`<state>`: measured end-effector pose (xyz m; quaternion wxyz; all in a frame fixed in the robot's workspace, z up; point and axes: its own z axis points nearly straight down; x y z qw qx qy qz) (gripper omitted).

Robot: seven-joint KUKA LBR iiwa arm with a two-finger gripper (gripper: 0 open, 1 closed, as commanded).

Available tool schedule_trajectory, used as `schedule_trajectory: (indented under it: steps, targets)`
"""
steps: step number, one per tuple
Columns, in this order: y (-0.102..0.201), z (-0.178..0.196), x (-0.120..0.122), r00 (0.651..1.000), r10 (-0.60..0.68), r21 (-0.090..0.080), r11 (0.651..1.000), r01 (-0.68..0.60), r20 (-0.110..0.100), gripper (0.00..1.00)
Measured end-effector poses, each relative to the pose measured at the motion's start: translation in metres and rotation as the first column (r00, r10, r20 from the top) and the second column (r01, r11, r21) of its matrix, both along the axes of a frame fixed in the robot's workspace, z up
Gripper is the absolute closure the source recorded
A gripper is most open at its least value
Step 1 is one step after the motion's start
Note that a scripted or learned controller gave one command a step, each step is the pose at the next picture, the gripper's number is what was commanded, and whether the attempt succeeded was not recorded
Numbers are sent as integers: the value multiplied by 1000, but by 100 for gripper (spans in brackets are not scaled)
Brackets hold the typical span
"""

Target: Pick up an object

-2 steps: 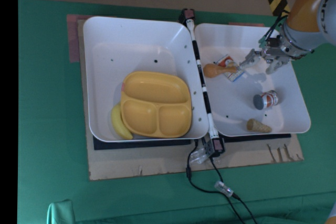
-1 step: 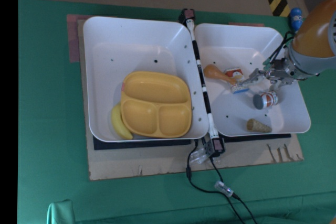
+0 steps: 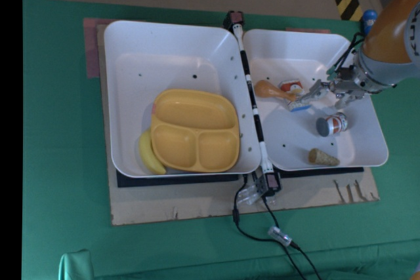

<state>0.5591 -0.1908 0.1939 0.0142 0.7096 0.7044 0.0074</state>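
Hovering over the right shallow white plastic bin point(image 3: 357, 147), the grey arm's jaws point(image 3: 330, 91) sit low near the bin's 1 o'clock corner. Whether they are parted or closed I cannot tell; the metal parts blur together at this slant, and nothing can be made out between them.

Several candidates lie close. A small flat packet with blue and white print point(image 3: 300, 103) rests just at the jaws' 8 o'clock, possibly touching a fingertip, though the view is too coarse to be sure. Beside it, at its 11 o'clock, sits a small red and white pouch point(image 3: 290, 85), and further toward 9 o'clock an orange-brown drumstick-shaped toy point(image 3: 272, 90). A short grey and red tin can point(image 3: 331, 124) lies on its side at the jaws' 6 o'clock, and a tan cone-shaped piece point(image 3: 323, 157) lies beyond it near the bin's front wall.

The left white bin point(image 3: 125, 75) holds a yellow three-compartment plastic tray point(image 3: 195, 129) with a yellow banana point(image 3: 149, 154) tucked at its 8 o'clock edge.

Risks, as I judge them: the packet is flat and thin, so closing on it may merely scrape it along the floor. The can would likely roll away if nudged off-centre. With packet, pouch and drumstick crowded together, a descent there might catch two things or none.
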Motion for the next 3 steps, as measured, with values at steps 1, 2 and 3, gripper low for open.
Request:
schedule_trajectory:
  steps: [1, 2, 3]
  targets:
    - [0, 0, -35, 1000, -3, -4, 1000, 3, 10, 0]
    - [0, -1, -23, 1000, -1, 0, 1000, 1, -1, 0]
    - [0, -1, -21, 1000, -1, 0, 1000, 1, -1, 0]
